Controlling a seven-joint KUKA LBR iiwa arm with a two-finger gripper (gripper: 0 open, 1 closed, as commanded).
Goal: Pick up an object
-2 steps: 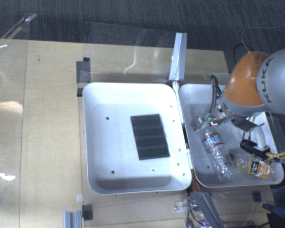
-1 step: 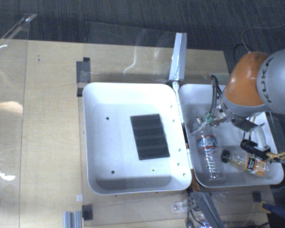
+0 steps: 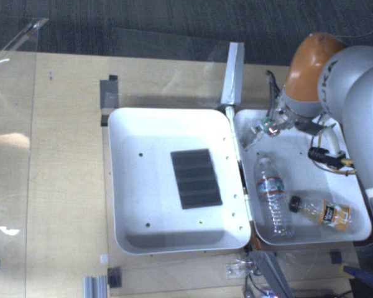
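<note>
A clear plastic water bottle (image 3: pixel 272 197) lies lengthwise in the right bin (image 3: pixel 298 144), near its left wall. Beside it, to the right, a small amber bottle (image 3: pixel 320 211) with a black cap lies on its side. A black ribbed rectangular pad (image 3: pixel 196 178) lies flat in the middle of the left bin (image 3: pixel 130 166). My gripper (image 3: pixel 266 128) hangs low over the far left corner of the right bin, well behind the water bottle, under the orange band of the arm (image 3: pixel 311 67). Nothing is visibly held in it.
The grey arm body (image 3: pixel 360 104) covers the right bin's far right side. A black cable loop (image 3: pixel 326 157) hangs off the wrist over the bin floor. A metal bracket (image 3: pixel 233 79) stands behind the wall between the bins.
</note>
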